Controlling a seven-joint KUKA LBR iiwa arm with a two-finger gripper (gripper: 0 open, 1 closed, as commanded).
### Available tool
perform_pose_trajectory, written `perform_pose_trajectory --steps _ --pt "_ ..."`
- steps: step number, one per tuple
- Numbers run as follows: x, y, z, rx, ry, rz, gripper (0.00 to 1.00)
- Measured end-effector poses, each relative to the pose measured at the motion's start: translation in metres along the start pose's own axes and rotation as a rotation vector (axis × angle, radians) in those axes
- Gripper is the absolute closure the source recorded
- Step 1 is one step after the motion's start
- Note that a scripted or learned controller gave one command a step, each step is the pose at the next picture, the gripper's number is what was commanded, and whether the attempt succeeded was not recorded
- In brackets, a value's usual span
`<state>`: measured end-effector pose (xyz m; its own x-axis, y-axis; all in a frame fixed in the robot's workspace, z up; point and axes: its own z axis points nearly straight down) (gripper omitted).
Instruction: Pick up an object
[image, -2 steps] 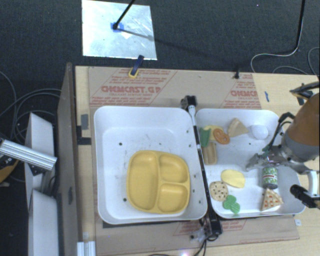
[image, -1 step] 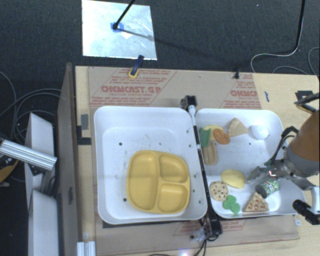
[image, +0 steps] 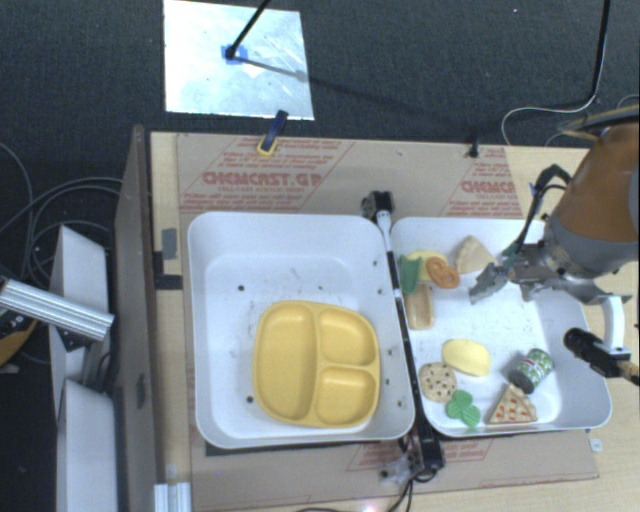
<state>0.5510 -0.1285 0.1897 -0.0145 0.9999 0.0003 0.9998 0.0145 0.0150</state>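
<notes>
- The end effector (image: 500, 277) hangs over the right bin (image: 575, 350), and I cannot tell its grip.
- Toy foods lie there: a cookie (image: 437, 381), a pizza slice (image: 512, 407), a can (image: 531, 369).
- A yellow plate (image: 317, 363) sits in the left bin (image: 230, 300).

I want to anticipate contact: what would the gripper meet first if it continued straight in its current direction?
Likely the orange toy at the right bin's upper left; the gripper points left and down toward it, though its height is unclear.

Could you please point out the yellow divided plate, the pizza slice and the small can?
yellow divided plate (image: 290, 355): camera view, on its large left compartment.
pizza slice (image: 512, 407): camera view, on its topped middle.
small can (image: 530, 369): camera view, on its side wall.
</notes>
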Motion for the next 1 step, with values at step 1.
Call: perform_pose_trajectory --steps 1 --pt "-0.0409 -0.0270 0.0274 0.015 -0.001 0.017 0.00"
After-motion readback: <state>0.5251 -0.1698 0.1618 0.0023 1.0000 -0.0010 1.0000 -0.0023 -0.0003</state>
